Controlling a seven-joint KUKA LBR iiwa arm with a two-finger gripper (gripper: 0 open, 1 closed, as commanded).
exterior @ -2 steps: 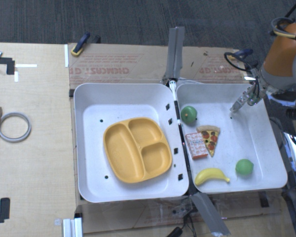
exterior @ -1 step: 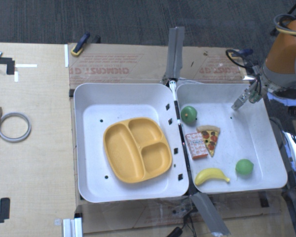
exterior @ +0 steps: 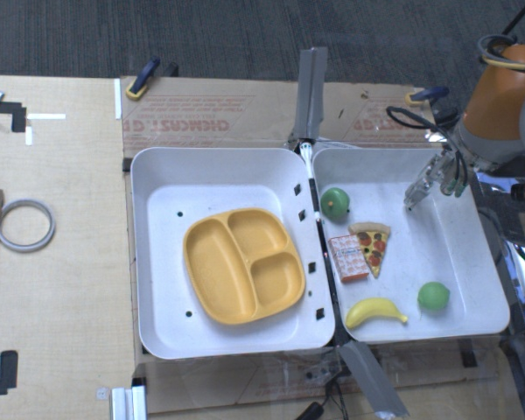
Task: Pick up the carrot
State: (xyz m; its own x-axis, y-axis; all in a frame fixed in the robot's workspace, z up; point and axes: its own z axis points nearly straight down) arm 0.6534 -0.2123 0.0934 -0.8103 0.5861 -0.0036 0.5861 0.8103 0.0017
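**Stock on the counter, with my jaws over the right bin**

- Jaws: at the end of my arm (exterior: 494, 103), above the far right part of the right bin (exterior: 472, 322). I cannot tell whether they are wide or narrow.
- Carrot: I cannot tell where it is.
- Right bin: green fruit (exterior: 335, 202) far left; pizza slice (exterior: 373, 245) touching a red box (exterior: 348, 259) in the middle; banana (exterior: 375, 312) near; green ball (exterior: 433, 296) just right of the banana.
- Left bin (exterior: 157, 234): yellow divided plate (exterior: 243, 265).
- Counter (exterior: 70, 304), far left: tape roll (exterior: 24, 224).
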